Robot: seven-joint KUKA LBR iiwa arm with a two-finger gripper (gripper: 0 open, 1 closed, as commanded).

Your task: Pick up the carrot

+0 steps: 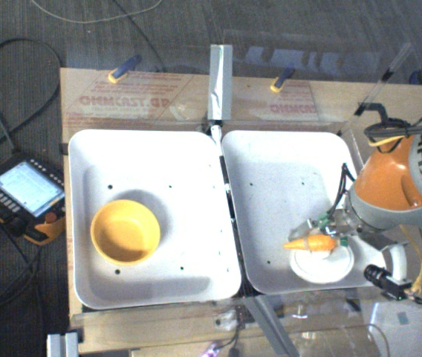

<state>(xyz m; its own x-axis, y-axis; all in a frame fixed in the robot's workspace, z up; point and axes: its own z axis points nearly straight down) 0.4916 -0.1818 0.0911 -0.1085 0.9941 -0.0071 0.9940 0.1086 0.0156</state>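
Looking down at the bench, I am seeing the carrot (313, 242) lying across a small white plate (322, 266) near the front right corner of the right bin (270, 169). The gripper (331, 225) is hanging just above its thick end, probably to descend on it; I cannot tell its state. A yellow bowl (125, 231) is sitting in the left bin (144, 151).

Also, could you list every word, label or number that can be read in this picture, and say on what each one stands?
Faded red print on the left board behind the bins: mirrored and blurred, not readable.
Faded red print on the right board: too blurred to read.
Screen of the handheld pendant on the floor: too small to read.
Nothing else carries text.
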